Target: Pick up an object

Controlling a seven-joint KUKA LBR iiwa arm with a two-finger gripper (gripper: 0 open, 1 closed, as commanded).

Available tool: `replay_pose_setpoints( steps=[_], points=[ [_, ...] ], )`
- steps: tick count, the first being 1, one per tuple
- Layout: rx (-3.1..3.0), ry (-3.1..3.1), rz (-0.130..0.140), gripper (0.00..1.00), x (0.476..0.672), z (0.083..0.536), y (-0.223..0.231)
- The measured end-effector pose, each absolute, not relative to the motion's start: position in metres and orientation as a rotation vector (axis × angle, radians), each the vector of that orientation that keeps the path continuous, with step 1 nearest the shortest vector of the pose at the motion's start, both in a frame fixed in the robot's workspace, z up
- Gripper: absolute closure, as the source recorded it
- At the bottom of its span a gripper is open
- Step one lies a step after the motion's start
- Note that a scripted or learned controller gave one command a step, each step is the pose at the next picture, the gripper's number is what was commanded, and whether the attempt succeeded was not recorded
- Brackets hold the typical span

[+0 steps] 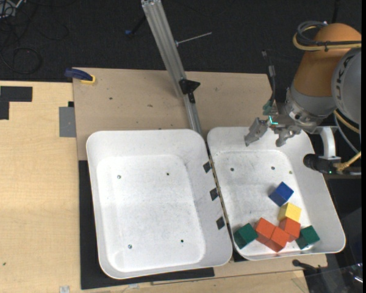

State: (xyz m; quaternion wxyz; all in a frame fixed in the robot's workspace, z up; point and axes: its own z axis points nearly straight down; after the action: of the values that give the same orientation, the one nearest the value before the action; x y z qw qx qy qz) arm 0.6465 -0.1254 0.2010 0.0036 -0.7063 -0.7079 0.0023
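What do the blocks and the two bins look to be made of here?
Blocks: probably painted wood or solid plastic, with flat matte faces, crisp edges and saturated colours. Bins: likely thin moulded plastic, white and slightly glossy, with rounded corners and raised rims; dark specks suggest scuffing.

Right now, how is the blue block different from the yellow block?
The blue block is blue, while the yellow block is yellow. The blue block sits a little apart, nearer the middle of the right bin; the yellow block is packed against the orange blocks in the pile. The blue block looks slightly bigger. Both are small cubes lying in the right bin, away from the gripper.
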Motion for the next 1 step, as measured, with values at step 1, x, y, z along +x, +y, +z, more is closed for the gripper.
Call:
replay_pose_setpoints(
  steps=[1],
  points=[
    [-2.215,-2.224,0.003,0.00,0.6476,0.2042,-0.1253]
  ],
)
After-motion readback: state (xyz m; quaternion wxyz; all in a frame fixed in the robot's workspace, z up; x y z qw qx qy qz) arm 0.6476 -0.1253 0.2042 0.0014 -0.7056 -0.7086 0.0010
